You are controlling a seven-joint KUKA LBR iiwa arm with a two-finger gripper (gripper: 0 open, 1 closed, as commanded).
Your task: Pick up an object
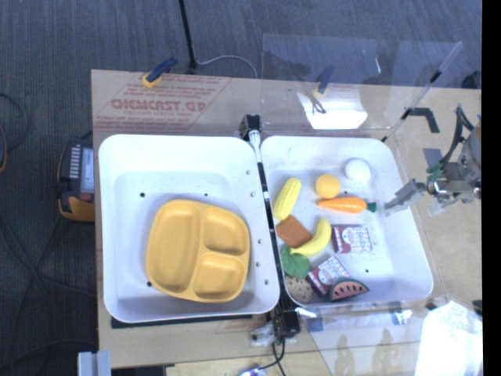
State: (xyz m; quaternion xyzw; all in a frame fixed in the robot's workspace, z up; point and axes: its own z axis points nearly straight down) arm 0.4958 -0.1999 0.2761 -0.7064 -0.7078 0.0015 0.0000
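While your gripper (407, 197) hung beside the right bin (403, 245), finger state indiscernible, one carrot (342, 204) lay just left of it.

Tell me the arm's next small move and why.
Probably swing the gripper left over the right bin, toward the carrot. It sits outside the bin's right rim, above no toy, and the carrot lies nearest with bare floor beside it.

- Divided plate (199, 251): yellow, in the white left bin (125, 163).
- Carrot (342, 204): orange, green-tipped, right of plate.
- Corn (287, 197): yellow.
- Egg (358, 169): white.
- Watermelon slice (349, 291): red, dark-rinded.
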